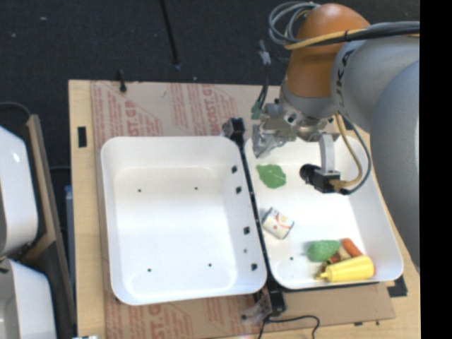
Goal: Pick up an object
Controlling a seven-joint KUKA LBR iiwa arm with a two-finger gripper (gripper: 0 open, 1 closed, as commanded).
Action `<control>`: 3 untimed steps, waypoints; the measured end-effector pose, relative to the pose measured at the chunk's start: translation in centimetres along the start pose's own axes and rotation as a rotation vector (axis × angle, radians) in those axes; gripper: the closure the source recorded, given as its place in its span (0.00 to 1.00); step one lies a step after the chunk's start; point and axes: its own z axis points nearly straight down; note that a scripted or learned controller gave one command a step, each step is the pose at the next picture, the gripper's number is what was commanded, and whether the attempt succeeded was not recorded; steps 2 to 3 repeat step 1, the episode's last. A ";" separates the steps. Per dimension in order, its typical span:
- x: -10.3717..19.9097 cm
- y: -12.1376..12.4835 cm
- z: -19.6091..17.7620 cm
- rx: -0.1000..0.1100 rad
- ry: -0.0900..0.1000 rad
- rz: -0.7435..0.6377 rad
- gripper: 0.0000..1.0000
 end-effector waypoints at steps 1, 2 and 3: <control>5.7 -0.5 -0.8 -0.001 0.001 -0.001 1.00; 5.7 -0.5 -0.8 -0.001 0.001 -0.001 1.00; 5.7 -0.5 -0.8 -0.001 0.001 -0.001 1.00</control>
